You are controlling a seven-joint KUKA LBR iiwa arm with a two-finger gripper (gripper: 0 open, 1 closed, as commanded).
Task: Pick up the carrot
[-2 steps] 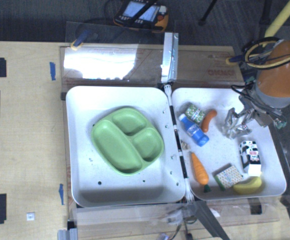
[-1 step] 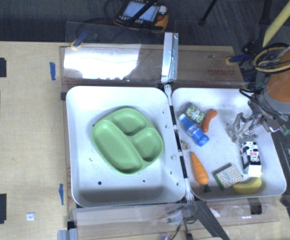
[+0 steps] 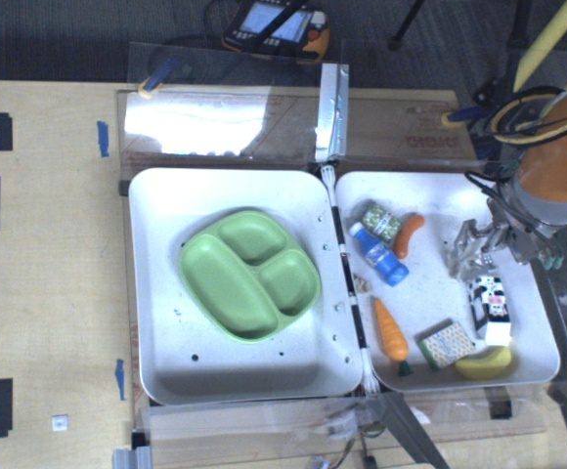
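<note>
Camera view looks down on two bins side by side, and the carrot (image 3: 390,328) lies in the right bin (image 3: 440,189), close against its left wall near the lower part, just beside the divider between the bins. The gripper (image 3: 471,247) hangs over the right half of that same bin, with the orange-banded wrist above it toward 2 o'clock. From the gripper, the carrot sits toward 8 o'clock, with bare white floor between the two. The carrot's long axis runs roughly 11 to 5 o'clock: its thin tip points up toward 11, and the thick end with a bit of green points down toward 5. The metal fingers appear spread apart with nothing between them, so the gripper looks open and empty. Other things crowd the bin: a blue bottle (image 3: 380,256) and a small can (image 3: 382,222) at the carrot's 12 o'clock, an orange sausage (image 3: 409,234) beside them, a sponge (image 3: 447,343) just at the carrot's 3 o'clock, a banana (image 3: 485,362) farther toward 4, and a cow-print carton (image 3: 492,307) below the gripper. My judgement is that the coming move needs a sweep down-left, with the fingers closing across the carrot's short width, and the wall and sponge on either side leave little room. The left bin holds a green tray (image 3: 249,274).
</note>
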